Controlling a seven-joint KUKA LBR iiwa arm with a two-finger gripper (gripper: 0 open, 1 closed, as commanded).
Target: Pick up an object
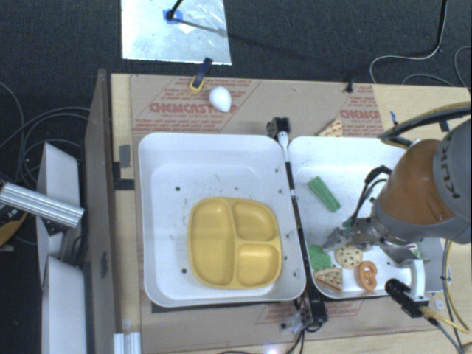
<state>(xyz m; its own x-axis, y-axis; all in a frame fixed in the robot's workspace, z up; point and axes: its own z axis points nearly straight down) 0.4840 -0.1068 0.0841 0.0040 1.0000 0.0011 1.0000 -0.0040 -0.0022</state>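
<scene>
near edge, right bin (346, 147): pretzel (366, 274), cookie (347, 257), cracker wedge (330, 279) and a green piece (318, 257), close together by the front-left corner
arm (424, 190): in from right, low over that cluster
gripper (352, 233): just above cookie, finger state cannot tell, nothing seen held
green block (323, 194): right bin, mid-left, apart from cluster
left bin (169, 153): yellow divided tray (234, 242) toward front
bench back edge: white egg (220, 98) on cardboard
</scene>
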